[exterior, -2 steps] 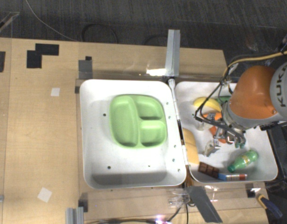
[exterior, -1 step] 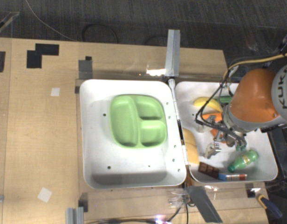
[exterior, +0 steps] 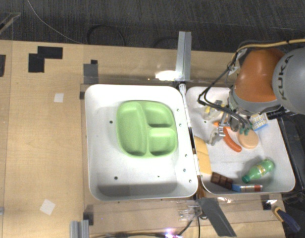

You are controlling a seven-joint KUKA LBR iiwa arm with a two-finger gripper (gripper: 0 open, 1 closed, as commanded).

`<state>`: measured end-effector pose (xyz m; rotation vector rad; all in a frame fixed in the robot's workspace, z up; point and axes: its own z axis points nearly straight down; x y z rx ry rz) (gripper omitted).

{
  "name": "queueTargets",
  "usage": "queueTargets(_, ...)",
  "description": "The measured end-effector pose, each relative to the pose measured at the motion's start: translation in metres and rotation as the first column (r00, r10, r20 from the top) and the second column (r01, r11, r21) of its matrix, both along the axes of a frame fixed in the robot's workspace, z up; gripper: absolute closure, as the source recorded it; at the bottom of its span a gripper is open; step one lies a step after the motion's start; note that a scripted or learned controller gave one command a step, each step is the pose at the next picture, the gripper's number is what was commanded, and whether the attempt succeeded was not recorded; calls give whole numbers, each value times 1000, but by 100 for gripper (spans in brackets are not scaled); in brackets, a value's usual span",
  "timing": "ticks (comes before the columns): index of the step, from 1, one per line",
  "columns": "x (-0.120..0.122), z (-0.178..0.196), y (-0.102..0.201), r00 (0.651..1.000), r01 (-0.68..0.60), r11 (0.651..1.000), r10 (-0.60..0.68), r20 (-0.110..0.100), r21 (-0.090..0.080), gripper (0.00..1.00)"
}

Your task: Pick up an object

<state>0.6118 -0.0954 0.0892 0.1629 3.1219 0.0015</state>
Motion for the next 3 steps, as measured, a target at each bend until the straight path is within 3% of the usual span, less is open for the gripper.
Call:
queueTargets(1, -51, 1, -25, 997, 74, 997, -74, 0, 0, 0)
queueTargets(2, -55, 1, -16, 995, 100, 995, -100, 3, -2, 0)
queueTargets(3, -50, 16, -16, 995, 94, 996, -94, 19, -3, 100)
